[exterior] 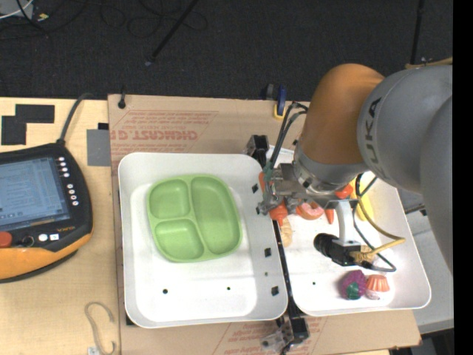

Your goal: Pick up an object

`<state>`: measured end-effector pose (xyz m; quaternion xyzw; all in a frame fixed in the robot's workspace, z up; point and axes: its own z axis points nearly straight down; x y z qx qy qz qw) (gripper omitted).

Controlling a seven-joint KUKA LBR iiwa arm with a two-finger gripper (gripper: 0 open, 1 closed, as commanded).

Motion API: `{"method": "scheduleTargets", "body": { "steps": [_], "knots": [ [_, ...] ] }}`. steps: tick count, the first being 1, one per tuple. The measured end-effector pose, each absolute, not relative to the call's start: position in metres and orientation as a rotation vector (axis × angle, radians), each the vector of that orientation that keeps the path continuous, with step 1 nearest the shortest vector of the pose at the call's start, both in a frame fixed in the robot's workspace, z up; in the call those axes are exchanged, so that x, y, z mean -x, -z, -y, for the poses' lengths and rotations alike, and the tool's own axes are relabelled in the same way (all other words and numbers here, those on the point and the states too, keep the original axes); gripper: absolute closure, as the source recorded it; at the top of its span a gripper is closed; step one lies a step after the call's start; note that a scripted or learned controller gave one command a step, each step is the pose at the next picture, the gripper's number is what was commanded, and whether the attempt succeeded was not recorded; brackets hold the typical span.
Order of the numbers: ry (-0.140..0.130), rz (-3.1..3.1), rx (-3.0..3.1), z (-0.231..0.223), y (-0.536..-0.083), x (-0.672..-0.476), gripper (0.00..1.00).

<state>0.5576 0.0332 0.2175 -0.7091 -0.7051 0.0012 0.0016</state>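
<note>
My gripper [279, 195] hangs low over the left edge of the right bin [410, 294], under the grey and orange arm. A small orange-red object [278, 214] lies right below it, too close for me to say whether they touch. A pink-orange piece [310, 211] sits just to its right, and a pale beige piece [285, 234] lies a little nearer the front. At the bin's front right rest a purple and green toy [353, 284] and an orange and white ribbed piece [377, 283]. The arm hides the back of this bin.
The left bin [148, 287] holds a green divided plate [194, 217]. An orange and grey tablet pendant [37, 205] lies on the bench at the far left. The divider between the bins runs directly beside the gripper.
</note>
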Motion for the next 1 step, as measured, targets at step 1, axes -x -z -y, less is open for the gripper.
{"method": "scheduleTargets", "body": {
  "steps": [1],
  "knots": [
    [-0.002, 2.210, 2.229, -0.0316, -0.2292, -0.5508, 1.00]
  ]
}}
